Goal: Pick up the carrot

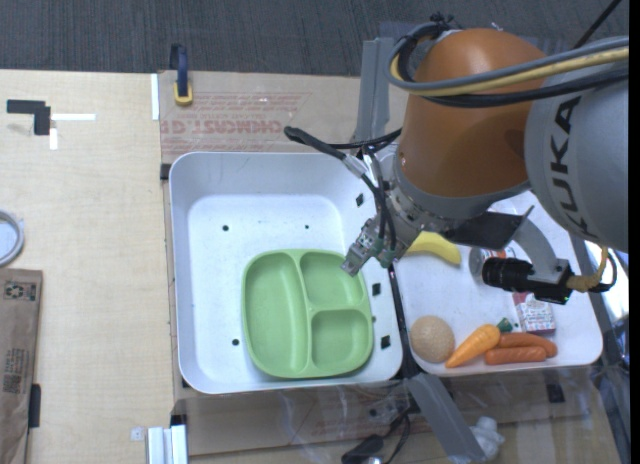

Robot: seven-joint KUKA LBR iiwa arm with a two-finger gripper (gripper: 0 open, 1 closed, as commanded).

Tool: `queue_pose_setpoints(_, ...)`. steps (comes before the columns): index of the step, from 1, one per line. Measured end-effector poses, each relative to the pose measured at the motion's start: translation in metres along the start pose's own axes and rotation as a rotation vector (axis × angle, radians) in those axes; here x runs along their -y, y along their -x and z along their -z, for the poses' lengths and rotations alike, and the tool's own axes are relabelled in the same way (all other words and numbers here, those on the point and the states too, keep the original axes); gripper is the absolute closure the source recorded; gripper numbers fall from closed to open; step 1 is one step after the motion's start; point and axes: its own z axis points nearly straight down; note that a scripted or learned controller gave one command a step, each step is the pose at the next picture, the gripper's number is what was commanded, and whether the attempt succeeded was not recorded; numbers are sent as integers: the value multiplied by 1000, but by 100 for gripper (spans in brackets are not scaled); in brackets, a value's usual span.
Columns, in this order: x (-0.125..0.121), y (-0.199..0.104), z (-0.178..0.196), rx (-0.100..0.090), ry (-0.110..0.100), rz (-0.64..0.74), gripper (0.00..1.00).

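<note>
— What's nearest us on the bench?

— Two white bins side by side. The left bin (190, 282) holds one green divided plate (308, 314) with three compartments, sitting toward its near right corner. The right bin (585, 347) has its things along the near edge: one beige egg-shaped thing (432, 338), one carrot (472, 345) lying tilted just right of it, then what look like two more orange pieces (520, 349) stacked beside the carrot, though I can't make them out well.

— And the pincer?

— The gripper (366, 250) hangs over the wall between the bins, above the plate's far right corner. It's small and blurred; I can't tell how far apart it stands or whether it has anything. It's well apart from the carrot.

— Anything hidden?

— The arm (470, 122) covers most of the right bin's far half. One banana (436, 246) pokes out under it, and a small box (537, 316) is partly masked. The left bin's far half is bare floor.
</note>
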Motion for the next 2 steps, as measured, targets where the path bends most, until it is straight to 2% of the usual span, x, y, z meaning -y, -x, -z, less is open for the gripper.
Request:
queue_pose_setpoints(1,-50,-32,32,1,-2,-443,100)
queue_pose_setpoints(2,11,22,136,0,-2,-421,100)
